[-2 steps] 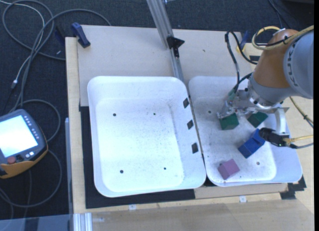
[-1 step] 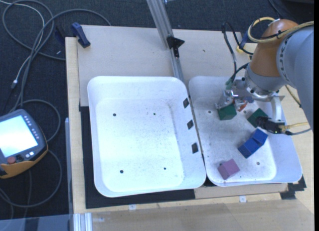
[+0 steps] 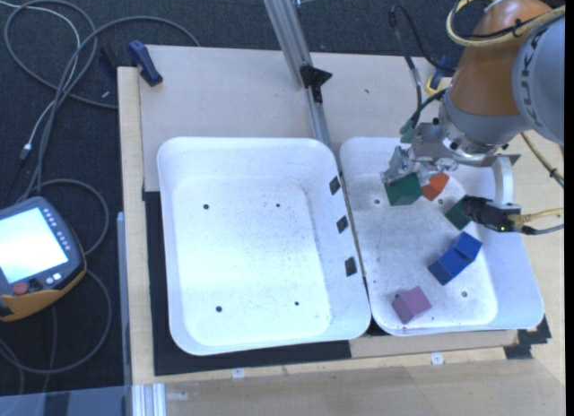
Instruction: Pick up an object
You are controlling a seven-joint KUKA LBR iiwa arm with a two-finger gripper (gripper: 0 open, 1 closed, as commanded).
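Arm over the right bin, going for the green block.

Gripper [image 3: 408, 165] sits low at the far end of the right bin [image 3: 511, 311], right at the green block [image 3: 403, 189], orange piece [image 3: 434, 186] touching beside it. Can't tell whether the jaws are spread or closed, or whether the block is actually between them; wrist hides that. Blue block [image 3: 456, 257] and purple block [image 3: 412, 303] lie apart nearer the front, easier targets. Left bin [image 3: 179, 159] likely the drop side.
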